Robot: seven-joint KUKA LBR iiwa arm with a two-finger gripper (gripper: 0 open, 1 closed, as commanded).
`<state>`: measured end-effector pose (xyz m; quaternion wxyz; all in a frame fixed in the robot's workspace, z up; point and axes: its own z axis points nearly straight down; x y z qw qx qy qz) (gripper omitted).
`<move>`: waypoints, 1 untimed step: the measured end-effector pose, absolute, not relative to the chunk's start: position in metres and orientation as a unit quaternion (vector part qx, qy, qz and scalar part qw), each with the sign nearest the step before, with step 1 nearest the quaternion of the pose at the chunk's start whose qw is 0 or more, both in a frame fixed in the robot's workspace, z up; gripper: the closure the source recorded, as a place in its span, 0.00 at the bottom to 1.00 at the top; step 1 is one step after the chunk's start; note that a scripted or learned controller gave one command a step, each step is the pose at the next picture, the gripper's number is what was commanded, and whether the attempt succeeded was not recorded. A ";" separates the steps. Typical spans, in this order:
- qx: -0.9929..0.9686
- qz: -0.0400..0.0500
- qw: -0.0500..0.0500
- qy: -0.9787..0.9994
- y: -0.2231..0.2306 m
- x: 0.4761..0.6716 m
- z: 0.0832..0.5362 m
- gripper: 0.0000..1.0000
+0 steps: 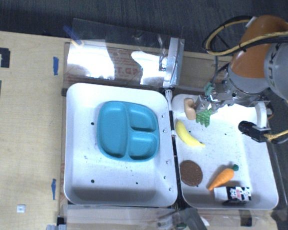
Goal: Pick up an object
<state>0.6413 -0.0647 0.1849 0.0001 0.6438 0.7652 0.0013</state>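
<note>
1. Over the right bin's (272, 171) far left corner, my gripper (205, 108) hangs; a green toy (203, 117) sits between its fingers.
2. Beside it lies a tan piece (189, 108).
3. Nearer: banana (188, 134), brown disc (191, 172), carrot (221, 177).
4. Left bin (75, 151): blue tray (128, 130).

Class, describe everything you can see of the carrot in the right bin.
The carrot is a small orange toy, plastic by its look, tapering to a blunt tip, with a little dark green top. It lies flat and slantwise, tip toward the near left, top toward the far right, on the floor of the right bin. A brown disc lies to its left; a black-and-white box lies close by its near side.
</note>
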 end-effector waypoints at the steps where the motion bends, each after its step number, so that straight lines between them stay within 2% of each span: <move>1: 0.645 -0.002 -0.003 0.764 -0.067 0.639 0.181 0.00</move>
